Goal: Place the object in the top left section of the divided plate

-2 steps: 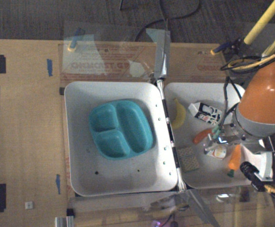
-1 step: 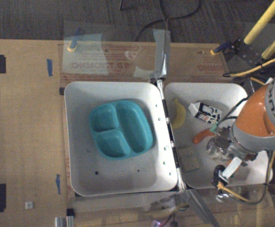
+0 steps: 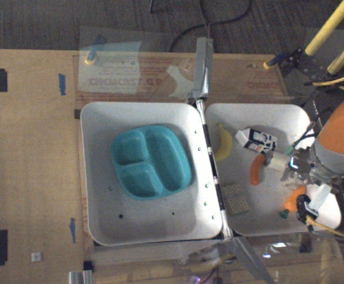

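A teal divided plate (image 3: pixel 152 161) lies in the left bin (image 3: pixel 100 218); its two smaller sections are on the left and one long section is on the right, all bare. My gripper (image 3: pixel 273 160) reaches into the right bin (image 3: pixel 266 225) from the right. It hovers just right of an orange sausage-shaped object (image 3: pixel 256 170) and just below a small black-and-white carton (image 3: pixel 256 139). Nothing shows as held.
Also in the right bin are a yellow banana (image 3: pixel 223 142) by the left wall, a tan sponge (image 3: pixel 237 199) at the front, and an orange carrot with a green tip (image 3: pixel 292 203) under the arm. A metal divider (image 3: pixel 209 158) separates the bins.
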`<state>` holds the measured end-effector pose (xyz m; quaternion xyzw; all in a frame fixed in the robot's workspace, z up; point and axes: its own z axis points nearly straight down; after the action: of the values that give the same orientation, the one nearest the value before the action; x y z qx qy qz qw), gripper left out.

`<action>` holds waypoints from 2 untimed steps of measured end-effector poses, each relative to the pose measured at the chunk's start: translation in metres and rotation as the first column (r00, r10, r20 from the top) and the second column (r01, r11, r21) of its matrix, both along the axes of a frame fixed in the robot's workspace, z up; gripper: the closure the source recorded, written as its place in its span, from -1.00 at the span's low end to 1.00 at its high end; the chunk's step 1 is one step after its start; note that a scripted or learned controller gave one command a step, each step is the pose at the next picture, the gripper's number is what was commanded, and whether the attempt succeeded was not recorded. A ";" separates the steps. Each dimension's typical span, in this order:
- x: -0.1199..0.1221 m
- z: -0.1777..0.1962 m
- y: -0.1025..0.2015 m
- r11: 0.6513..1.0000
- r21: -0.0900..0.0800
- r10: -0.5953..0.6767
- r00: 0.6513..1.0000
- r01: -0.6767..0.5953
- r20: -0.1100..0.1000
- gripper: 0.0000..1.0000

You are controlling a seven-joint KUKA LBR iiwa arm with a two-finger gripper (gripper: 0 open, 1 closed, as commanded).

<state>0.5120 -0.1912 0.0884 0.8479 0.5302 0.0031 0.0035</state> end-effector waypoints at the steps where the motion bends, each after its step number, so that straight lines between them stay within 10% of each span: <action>1: -0.006 0.000 -0.014 0.856 -0.005 0.518 0.856 -0.518 -0.001 1.00; 2: 0.016 0.080 -0.034 0.845 0.000 0.535 0.845 -0.535 -0.007 1.00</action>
<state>0.5277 -0.2251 0.1681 0.6668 0.7452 0.0003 0.0016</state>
